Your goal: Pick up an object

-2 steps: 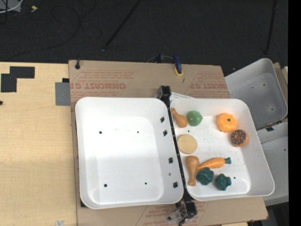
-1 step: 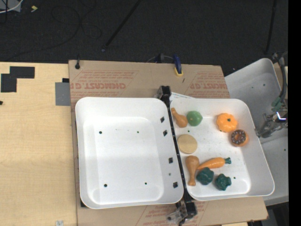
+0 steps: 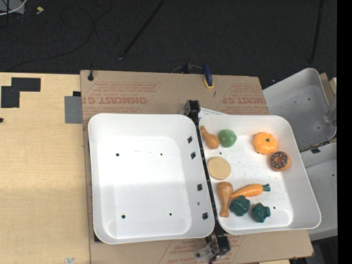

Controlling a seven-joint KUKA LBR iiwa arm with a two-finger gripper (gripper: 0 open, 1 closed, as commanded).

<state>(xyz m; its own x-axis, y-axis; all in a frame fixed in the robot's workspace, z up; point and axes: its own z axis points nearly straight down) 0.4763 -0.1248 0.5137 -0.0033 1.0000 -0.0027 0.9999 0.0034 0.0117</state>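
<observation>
Picking has not been begun: nothing is lifted, and whether the tool is apart or together cannot be told. A pumpkin lies in the right bin, near its far rim and apart from the carrot; it is judged the clearest target, to be approached from above.

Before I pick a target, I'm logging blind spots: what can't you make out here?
Camera view, right bin:
1. Dark green toy and its twin: too small to identify.
2. Carrot tip and drumstick: touching or overlapping, unclear at this size.
3. Clamp at bottom edge: cut off, blurred.
</observation>
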